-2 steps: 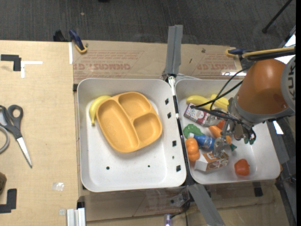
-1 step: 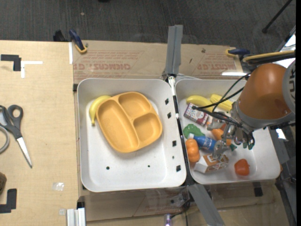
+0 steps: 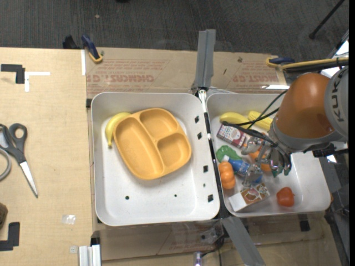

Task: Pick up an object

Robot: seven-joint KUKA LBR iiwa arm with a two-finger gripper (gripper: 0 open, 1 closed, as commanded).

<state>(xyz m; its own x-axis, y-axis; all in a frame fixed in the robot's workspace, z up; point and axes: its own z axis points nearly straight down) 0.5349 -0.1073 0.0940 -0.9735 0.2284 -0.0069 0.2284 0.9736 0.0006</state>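
My gripper (image 3: 258,159) hangs low in the right bin (image 3: 310,204), under the orange wrist band (image 3: 304,112), over a cluster of small objects. Around it lie a green item (image 3: 226,152), a blue item (image 3: 238,164) and an orange fruit (image 3: 226,174). A red and white packet (image 3: 233,134) lies just to its upper left. A flat printed box (image 3: 248,197) and a red fruit (image 3: 285,197) sit nearer the front wall. Whether anything sits between the fingers is hidden by the clutter and the wrist.
Yellow toys (image 3: 237,117) rest at the right bin's back. The left bin (image 3: 150,206) bears a yellow divided plate (image 3: 151,143) with a banana (image 3: 112,127) at its left. Scissors (image 3: 20,154) lie on the bench at far left.
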